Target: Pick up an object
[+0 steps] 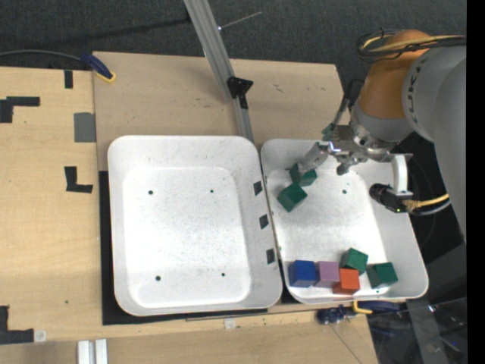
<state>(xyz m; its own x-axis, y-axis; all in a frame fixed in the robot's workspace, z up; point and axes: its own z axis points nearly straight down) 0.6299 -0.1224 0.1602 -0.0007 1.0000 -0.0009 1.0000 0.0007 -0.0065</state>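
The arm is reaching in from the right of the frame, its jaws (326, 160) hanging over the upper part of the right bin (398, 237), spread wide with nothing between them. The left-hand finger (314, 158) is sitting just beside a small teal block (305, 175), and a larger green block (292, 196) is lying just below that, touching it, near the bin's left wall. Along the bin's lower edge a cluster is resting close together: a blue block (303, 272), a lilac block (329, 271), an orange block (348, 280), a green block (354, 259) above it and another green block (383, 274) at the right. The left bin (121, 203) is lying alongside on the wooden surface (45, 233).
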